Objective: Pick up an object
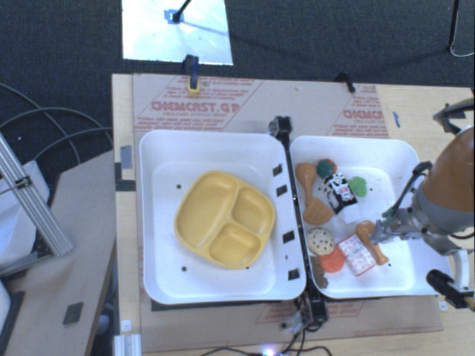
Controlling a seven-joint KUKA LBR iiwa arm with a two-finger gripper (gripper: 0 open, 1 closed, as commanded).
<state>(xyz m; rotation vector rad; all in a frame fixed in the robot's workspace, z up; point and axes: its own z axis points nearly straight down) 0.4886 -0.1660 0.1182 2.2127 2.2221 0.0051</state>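
Here the arm (445, 184) is reaching in from the right and hanging over the right bin (404, 273), with its jaws' end (386, 228) sitting just beside a tan drumstick-shaped toy (371, 242). Whether anything is being held I cannot tell; the wrist is hiding that part.

The candidates for picking are all lying crowded in the right bin's left half: a cow-patterned toy (340, 191), a green ball (358, 186), a dark green piece (326, 168), a second drumstick (306, 176), a cookie (320, 241), an orange disc (333, 260) and a red-and-white packet (358, 256). The packet is touching the near drumstick, and the disc is touching the packet.

The left bin (159, 199) is holding a yellow divided tray (223, 219), well apart from the action.

The likely trouble, to my eye, is the crowding: a descent beside the drumstick could be nudging the packet or pinching two things at once, and the drumstick's rounded, tapering body could be squirting out sideways.
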